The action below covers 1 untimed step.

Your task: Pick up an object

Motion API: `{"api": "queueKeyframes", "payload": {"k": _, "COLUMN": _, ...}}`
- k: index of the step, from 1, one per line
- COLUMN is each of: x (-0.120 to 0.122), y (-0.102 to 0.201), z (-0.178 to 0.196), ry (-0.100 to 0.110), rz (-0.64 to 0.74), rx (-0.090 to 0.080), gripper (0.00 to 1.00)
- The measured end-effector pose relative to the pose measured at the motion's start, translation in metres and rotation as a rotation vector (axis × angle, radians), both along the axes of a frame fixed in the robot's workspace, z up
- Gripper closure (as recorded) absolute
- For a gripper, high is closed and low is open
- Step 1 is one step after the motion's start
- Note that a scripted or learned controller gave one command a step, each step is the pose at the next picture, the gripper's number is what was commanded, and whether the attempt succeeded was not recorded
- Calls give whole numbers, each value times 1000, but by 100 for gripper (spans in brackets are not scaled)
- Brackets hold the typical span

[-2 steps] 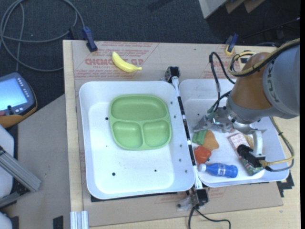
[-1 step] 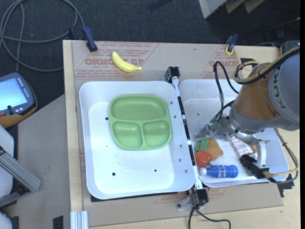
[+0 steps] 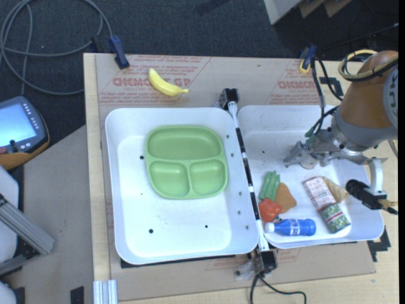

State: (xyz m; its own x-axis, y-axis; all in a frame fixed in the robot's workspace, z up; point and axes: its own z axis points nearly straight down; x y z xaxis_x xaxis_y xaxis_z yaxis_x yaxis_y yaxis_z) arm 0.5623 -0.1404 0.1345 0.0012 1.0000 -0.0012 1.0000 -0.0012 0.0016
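My gripper point(image 3: 305, 156) hangs over the upper middle of the right bin point(image 3: 278, 122), above bare white floor, with nothing seen in it. Below it, along the bin's front, lie several objects: a green vegetable point(image 3: 270, 184), an orange piece point(image 3: 286, 197), a red item point(image 3: 269, 210), a blue bottle point(image 3: 294, 227) on its side, a brown packet point(image 3: 317, 192) and a green can point(image 3: 335, 218). The packet is the nearest to the gripper, a little below and to its right.
The left bin point(image 3: 126, 170) holds a green divided plate point(image 3: 186, 161). A yellow banana point(image 3: 166, 83) lies on the bench behind the bins. The grey and orange arm point(image 3: 370, 100) reaches in over the right bin's right side.
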Motion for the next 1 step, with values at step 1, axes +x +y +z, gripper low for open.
{"api": "queueKeyframes", "payload": {"k": 1, "x": 13, "y": -61, "z": 38, "ry": -1, "rz": 0, "rx": -1, "gripper": 0}}
